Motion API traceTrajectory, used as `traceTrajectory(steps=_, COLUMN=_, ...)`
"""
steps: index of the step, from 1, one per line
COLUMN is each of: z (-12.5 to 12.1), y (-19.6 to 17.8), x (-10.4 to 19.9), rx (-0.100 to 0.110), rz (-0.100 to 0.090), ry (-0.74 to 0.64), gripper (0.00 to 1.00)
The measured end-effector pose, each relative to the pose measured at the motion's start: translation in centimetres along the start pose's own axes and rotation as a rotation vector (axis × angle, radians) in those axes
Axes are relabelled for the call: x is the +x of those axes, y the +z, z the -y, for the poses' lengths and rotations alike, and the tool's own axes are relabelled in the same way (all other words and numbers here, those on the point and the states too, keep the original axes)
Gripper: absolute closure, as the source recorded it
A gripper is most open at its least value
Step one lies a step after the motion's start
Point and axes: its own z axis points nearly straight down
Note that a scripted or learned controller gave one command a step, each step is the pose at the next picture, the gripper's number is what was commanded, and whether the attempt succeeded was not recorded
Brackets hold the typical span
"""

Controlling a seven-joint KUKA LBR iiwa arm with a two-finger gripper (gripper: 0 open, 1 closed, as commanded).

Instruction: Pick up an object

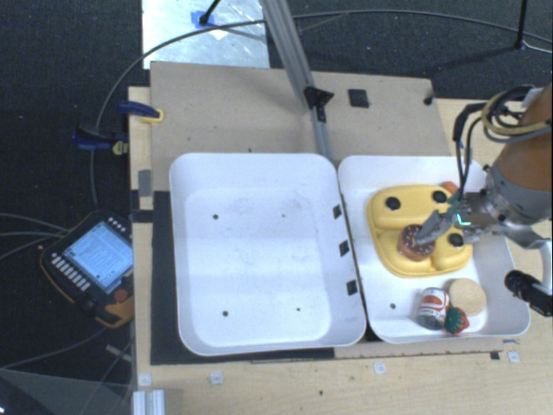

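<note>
Right now you'll see the gripper (pixel 425 234) down on the yellow tray (pixel 413 219) in the right bin (pixel 371 301), over a brown ring-shaped object (pixel 416 244); its grasp cannot be told.

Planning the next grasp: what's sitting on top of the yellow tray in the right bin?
A brown round object lies on the yellow tray, with the gripper right over it. Whatever lies beneath the gripper and that object is covered.
</note>
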Motion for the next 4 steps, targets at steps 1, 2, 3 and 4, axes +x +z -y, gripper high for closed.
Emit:
traceTrajectory(steps=1, z=0.0, y=-0.1, x=0.0, rx=-0.002, rz=0.000, ry=0.000, gripper=0.00)
traceTrajectory(steps=2, z=-0.4, y=4.2, x=0.4, rx=0.002, rz=0.000, ry=0.003, gripper=0.00)
traceTrajectory(steps=3, z=-1.2, y=9.6, x=-0.1, rx=0.003, rz=0.000, ry=0.004, gripper=0.00)
traceTrajectory(steps=4, z=-1.5, y=13.2, x=0.1, rx=-0.004, rz=-0.003, ry=-0.002, gripper=0.00)
